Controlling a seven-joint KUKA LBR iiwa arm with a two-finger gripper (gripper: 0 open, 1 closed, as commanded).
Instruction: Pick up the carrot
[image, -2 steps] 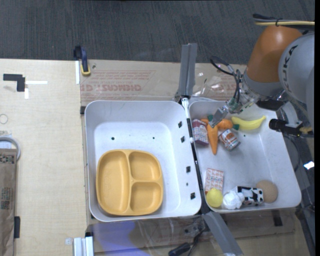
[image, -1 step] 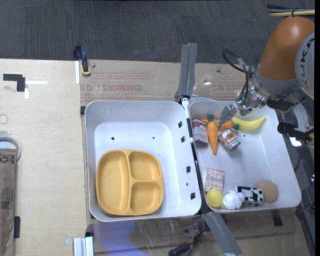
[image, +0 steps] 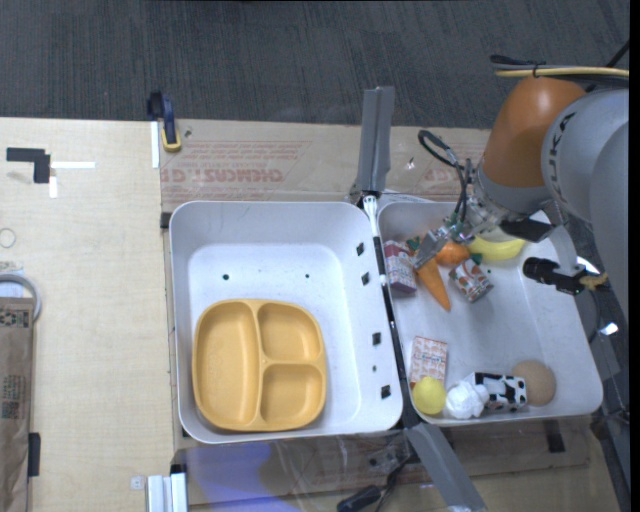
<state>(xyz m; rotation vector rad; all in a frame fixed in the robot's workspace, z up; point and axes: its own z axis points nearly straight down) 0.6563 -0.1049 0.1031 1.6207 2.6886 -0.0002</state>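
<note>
The carrot (image: 434, 283) lies in the right bin (image: 560, 350), near the top left part of it; it is orange and points down and to the right; its wide end is up by the gripper (image: 447, 243). The gripper is down low in the right bin, right at the top end of the carrot; I cannot tell if the fingers are spread or pressed together, as they are small and dark against the clutter. The arm (image: 560, 150) comes in from the right; it is grey with an orange band. A yellow banana (image: 497, 247) lies just beside the gripper; a small red packet (image: 400, 270) sits to the left of the carrot; a shiny wrapper (image: 472, 282) sits to its right. At the bottom of the right bin are a yellow lemon (image: 428, 396), a black and white toy cow (image: 498, 392) and a tan ball (image: 537, 381). The left bin (image: 270, 240) holds a yellow plate (image: 260, 363) with three parts. Both bins sit on the pale surface (image: 80, 300).
</note>
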